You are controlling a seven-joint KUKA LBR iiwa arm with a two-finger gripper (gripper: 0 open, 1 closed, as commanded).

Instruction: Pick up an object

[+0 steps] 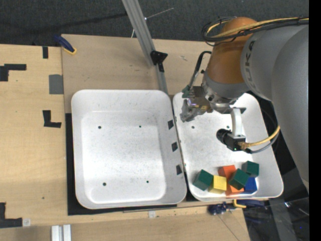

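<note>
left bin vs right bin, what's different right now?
The left bin holds no blocks; the right bin has a cluster of coloured blocks in its near corner. The gripper hangs over the right bin's far-left part, not over the left bin. More of the left bin's floor shows; the arm covers part of the right bin. Both are shallow, white and side by side.

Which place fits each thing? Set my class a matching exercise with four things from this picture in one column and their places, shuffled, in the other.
Things:
1. gripper
2. yellow block
3. pile of blocks
4. blue clip

Places:
A. on the bench, far left
B. near end of the right bin
C. over the far left corner of the right bin
D. in the pile, between a green block and an orange block

Pairs: 1-C, 2-D, 3-B, 4-A
</note>
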